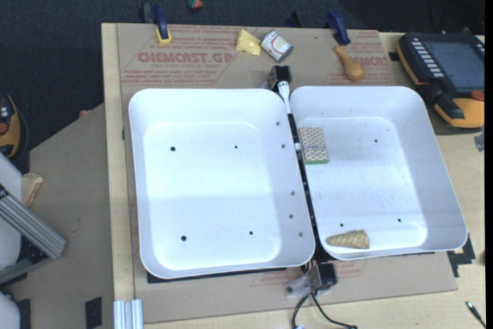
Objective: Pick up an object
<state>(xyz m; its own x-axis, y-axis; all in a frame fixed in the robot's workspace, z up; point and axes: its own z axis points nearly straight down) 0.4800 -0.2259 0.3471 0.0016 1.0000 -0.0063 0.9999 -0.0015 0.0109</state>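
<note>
Two objects lie in the right bin (431, 166). A flat rectangular sponge-like piece (313, 145), speckled green and beige, rests near that bin's left wall. A tan wedge-shaped piece (348, 240) lies at the bin's front edge, toward the left corner.
The left bin (154, 166) stands beside the right one. On the cardboard behind the bins lie a yellow piece (248, 42), a small white box (276, 45) and a wooden-handled tool (350, 64). A control pendant (451, 73) sits at the right rear. Clamps (161, 23) hold the board.
</note>
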